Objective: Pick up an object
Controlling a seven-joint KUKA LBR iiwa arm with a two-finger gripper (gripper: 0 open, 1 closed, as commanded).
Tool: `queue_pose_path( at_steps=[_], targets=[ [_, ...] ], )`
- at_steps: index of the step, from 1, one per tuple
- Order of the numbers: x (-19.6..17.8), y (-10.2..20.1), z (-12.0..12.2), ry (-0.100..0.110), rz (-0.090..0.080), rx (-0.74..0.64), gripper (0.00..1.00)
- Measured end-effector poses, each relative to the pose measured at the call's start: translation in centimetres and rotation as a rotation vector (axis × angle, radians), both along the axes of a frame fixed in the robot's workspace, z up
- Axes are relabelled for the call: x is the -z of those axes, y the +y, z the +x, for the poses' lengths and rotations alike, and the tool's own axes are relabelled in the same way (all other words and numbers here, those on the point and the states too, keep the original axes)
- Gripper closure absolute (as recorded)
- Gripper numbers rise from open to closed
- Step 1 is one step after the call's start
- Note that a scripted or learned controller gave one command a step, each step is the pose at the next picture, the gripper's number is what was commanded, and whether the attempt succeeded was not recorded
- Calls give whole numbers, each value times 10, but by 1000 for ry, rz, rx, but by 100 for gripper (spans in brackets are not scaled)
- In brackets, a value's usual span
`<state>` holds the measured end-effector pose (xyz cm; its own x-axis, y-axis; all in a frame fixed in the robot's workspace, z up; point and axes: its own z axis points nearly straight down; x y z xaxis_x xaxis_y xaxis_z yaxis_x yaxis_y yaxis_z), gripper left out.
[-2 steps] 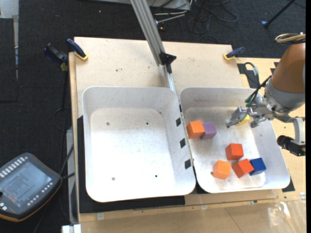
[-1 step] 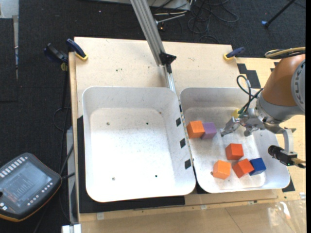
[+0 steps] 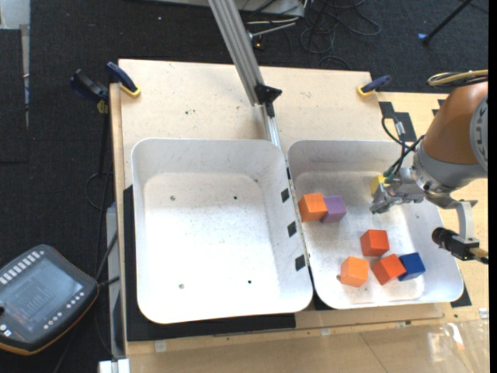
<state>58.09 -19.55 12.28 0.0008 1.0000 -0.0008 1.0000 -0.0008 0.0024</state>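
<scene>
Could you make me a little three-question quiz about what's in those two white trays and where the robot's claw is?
1. How many orange blocks lie in the right bin?
2. True or false: the purple block touches an orange block.
3. The blue block lies: A) in the left bin, B) at the near right of the right bin, C) outside both bins.

Key
1. Four, at and.
2. True; they sit side by side.
3. B. The gripper hangs over the right bin, farther back than the blue block.
</scene>
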Motion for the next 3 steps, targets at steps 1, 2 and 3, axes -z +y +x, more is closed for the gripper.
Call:
queue_pose_path(
  at_steps=[1,2,3],
  targets=[
    [-60,-8,-2,-5,-3,1,100],
    [-123,-7,4,-6,-2,-3,100],
    [-123,-7,5,0,-1,-3,100]
  ],
)
